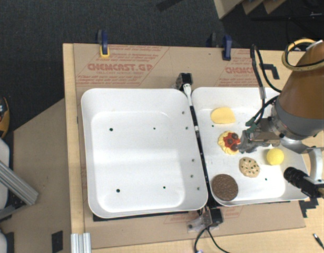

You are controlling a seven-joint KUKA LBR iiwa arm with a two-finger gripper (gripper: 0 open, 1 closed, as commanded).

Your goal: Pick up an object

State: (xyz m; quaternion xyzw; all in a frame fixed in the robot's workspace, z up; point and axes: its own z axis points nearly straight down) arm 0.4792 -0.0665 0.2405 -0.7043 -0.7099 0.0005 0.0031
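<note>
Arm: a grey arm with an orange band was seen reaching in from the right, over the right bin (204,96).
Gripper: the gripper (245,141) was lowered into the middle of the right bin, just beside the pizza toy (228,142), on that toy's right edge.
Gripper state: it could not be told whether anything was pinched, since the tips were hidden in dark clutter against the toy.
Pizza toy: a small yellow round with red topping was found near the bin's centre, touching or nearly touching the gripper tip.
Yellow oval: a pale yellow oval piece (223,115) was placed above the pizza toy, apart from it, towards the far wall.
Yellow ball: a small yellow ball (275,156) was seen right of the gripper, close under the arm's wrist.
Cookie: a tan speckled cookie (249,167) was laid below the gripper, between the ball and the brown disc.
Brown disc: a dark brown round disc (224,187) was set in the near left corner of the right bin.
Left bin: the left bin (98,141) was seen beside the right one, their walls touching.
Bench: both bins were borne on a cardboard-covered bench (125,65), held by blue clamps (102,38) at the far edge.
</note>
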